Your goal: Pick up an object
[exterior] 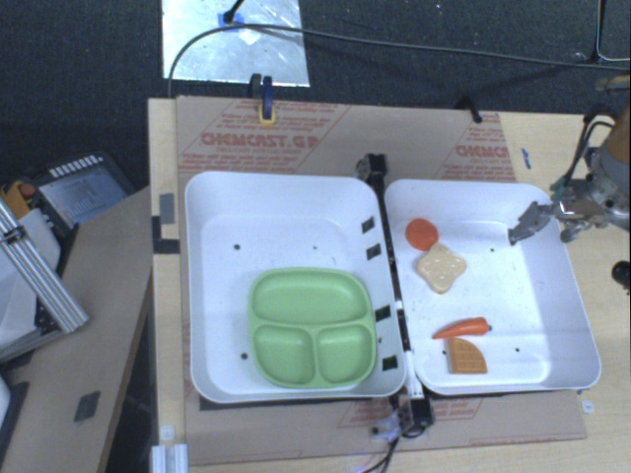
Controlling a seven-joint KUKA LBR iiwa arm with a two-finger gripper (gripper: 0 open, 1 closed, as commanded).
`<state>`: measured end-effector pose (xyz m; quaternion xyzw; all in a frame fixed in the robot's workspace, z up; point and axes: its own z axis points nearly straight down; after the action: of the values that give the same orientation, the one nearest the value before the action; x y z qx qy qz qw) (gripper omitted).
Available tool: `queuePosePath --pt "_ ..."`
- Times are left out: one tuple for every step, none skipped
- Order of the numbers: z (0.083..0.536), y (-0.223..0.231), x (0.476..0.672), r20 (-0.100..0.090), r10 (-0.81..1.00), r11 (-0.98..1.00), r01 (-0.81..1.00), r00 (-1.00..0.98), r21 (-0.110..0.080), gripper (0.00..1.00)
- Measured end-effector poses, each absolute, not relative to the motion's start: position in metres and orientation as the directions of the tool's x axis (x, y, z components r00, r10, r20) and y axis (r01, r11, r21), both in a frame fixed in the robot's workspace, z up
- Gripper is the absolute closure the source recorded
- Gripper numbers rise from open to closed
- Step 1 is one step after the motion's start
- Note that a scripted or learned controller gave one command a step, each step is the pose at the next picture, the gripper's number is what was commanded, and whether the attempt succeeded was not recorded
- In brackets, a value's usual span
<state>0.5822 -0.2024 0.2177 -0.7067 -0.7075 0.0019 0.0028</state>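
Note:
The right bin (562,294) holds a red round piece (422,233), a pale beige chunk (440,267), an orange carrot (461,328) and an orange-brown wedge (467,360). My gripper (548,229) hovers over the bin's upper right rim, far right of the red piece. It is open with nothing between its fingers; one dark finger (526,223) points down-left into the bin.
The left bin (227,225) holds a green divided plate (311,325) at its front. Black clips run along the seam between the bins (383,284). A cardboard sheet (296,136) lies under both bins, and a grey device (79,193) sits at the far left.

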Motion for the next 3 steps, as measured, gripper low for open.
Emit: queuePosePath --pt "0.222 -0.202 0.584 -0.001 1.0 0.003 1.0 -0.003 0.002 0.0" --pt "0.18 -0.201 0.589 0.0 1.0 0.002 1.0 -0.002 -0.001 0.0" --pt "0.134 -0.203 0.58 0.0 1.0 0.001 1.0 -0.001 -0.002 0.0"
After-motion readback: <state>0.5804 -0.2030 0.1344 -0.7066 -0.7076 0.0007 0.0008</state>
